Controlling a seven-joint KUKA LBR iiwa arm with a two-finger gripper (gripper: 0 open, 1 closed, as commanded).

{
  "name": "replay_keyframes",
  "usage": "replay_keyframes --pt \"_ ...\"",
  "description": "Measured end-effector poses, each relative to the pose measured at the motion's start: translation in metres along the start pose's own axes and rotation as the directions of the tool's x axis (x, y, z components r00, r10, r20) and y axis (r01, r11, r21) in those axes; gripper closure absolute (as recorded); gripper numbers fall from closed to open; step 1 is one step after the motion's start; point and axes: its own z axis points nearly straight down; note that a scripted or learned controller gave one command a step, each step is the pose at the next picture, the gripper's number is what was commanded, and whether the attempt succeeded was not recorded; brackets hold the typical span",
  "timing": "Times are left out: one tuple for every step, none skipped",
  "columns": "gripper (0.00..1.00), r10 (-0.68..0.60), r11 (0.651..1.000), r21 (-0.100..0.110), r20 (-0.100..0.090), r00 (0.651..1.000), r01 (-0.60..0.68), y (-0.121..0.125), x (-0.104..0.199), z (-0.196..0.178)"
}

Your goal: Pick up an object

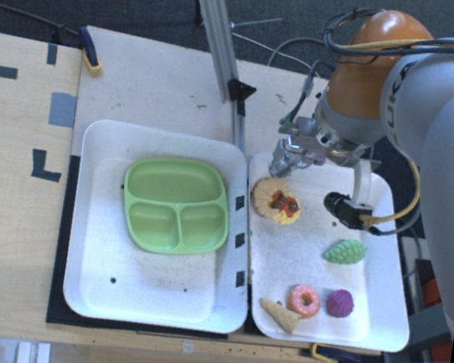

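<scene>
My gripper [283,164] hangs over the far left part of the right bin [374,325], just above and behind a round pizza-like toy [277,200]. Nothing shows between its fingers. Further right in the same bin lies a green leafy toy [345,252]. Near the bin's front sit a pink doughnut [304,298], a purple ball-like toy [340,302] and a tan wedge [279,314].
A green three-compartment plate [176,205] rests in the left bin [85,282]. A slanted metal pole [223,40] crosses behind the bins. A black cable clip [346,209] hangs by the arm over the right bin.
</scene>
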Motion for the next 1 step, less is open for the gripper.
replay_keyframes --pt "1.0 0.001 1.0 0.003 0.001 1.0 -0.001 -0.0023 0.0551 0.0108"
